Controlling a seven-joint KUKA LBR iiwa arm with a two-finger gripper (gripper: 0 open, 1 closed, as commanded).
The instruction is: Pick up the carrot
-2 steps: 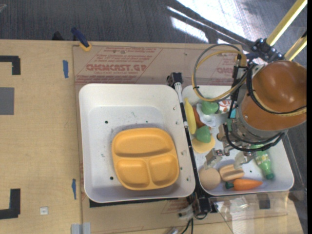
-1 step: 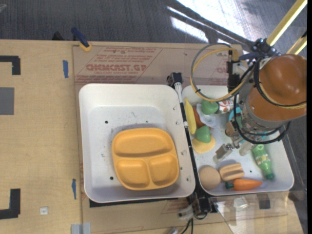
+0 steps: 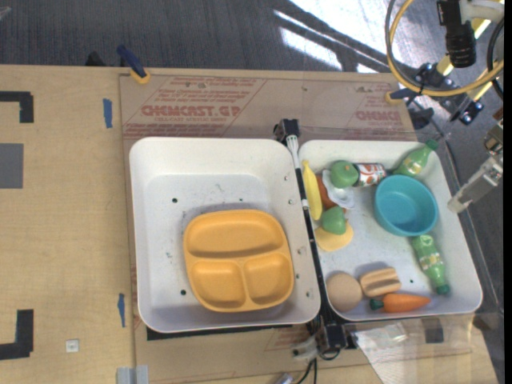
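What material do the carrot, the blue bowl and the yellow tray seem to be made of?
Carrot: probably toy plastic, with a smooth, evenly orange skin and slight sheen. Blue bowl: likely plastic, one uniform colour with a soft gloss. Yellow tray: looks like moulded matte plastic, with rounded dividers forming three compartments.

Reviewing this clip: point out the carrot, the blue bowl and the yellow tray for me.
carrot [image 3: 404,302], camera view, middle of its orange body.
blue bowl [image 3: 406,206], camera view, inside of the bowl.
yellow tray [image 3: 238,258], camera view, central divider.
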